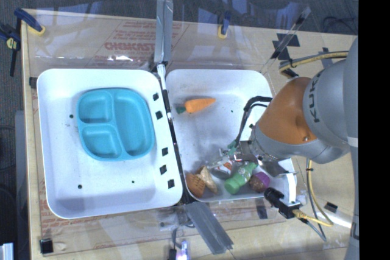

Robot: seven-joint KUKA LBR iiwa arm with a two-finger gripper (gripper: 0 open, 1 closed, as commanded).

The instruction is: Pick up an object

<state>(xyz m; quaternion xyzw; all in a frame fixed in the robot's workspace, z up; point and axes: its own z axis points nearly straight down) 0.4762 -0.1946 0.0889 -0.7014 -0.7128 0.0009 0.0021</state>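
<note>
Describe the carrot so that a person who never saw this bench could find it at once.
Look at the right bin of the two white bins. The carrot lies alone in its upper part, near the divider between the bins. It is orange with a green end, and it lies apart from the pile of small items at the lower edge.

1. A divided tray point(114, 123) lies in the left bin point(55, 192).
2. In the right bin point(256, 79), a toy carrot point(198, 105) sits at eleven o'clock.
3. A heap of small items point(228, 176) crowds six o'clock, beneath the arm point(304, 119).
</note>
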